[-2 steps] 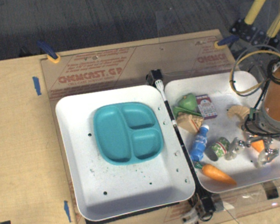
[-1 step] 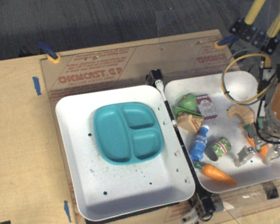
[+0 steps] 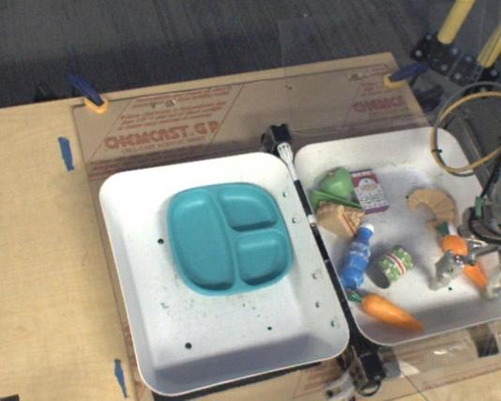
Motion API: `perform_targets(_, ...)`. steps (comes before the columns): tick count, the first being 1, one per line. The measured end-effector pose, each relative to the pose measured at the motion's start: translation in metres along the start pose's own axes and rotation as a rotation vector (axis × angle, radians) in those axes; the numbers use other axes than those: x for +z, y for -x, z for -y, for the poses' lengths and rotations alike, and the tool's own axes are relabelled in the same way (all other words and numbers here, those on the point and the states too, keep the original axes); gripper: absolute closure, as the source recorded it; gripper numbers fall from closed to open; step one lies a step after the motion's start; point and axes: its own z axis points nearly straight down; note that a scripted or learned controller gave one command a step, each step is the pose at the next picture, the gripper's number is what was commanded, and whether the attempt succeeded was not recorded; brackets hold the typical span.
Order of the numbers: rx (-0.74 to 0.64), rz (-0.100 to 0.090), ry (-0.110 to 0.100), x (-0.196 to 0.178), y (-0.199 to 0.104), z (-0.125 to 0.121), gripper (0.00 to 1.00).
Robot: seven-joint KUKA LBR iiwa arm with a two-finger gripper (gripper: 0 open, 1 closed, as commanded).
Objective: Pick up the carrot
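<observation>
Carrot (image 3: 389,311) lies at 6 o'clock in the right bin (image 3: 384,146). End effector (image 3: 476,269) at 3 o'clock, spread, holding nothing; I'd straddle the carrot's middle crosswise.

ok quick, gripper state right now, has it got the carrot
Two-finger gripper: low over the right white bin, open or closed cannot be told. The orange tapered carrot lies apart from it in the bin, not held.

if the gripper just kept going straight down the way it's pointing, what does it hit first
Probably the bare floor of the right bin near its right end. The gripper points down there, with small orange pieces at its fingers; what they are is unclear. The carrot lies off to the view's left, outside that line. Depth is uncertain.
</observation>
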Motion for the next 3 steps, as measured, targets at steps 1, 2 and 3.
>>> perform_targets(1, 0.603, -0.013, -0.002, -0.001, 0.013, -0.009, 0.00)
perform_targets(2, 0.601, 0.001, -0.016, -0.014, 0.019, -0.004, 1.00)
perform_targets(3, 0.602, 0.000, -0.014, -0.013, 0.019, -0.005, 0.00)
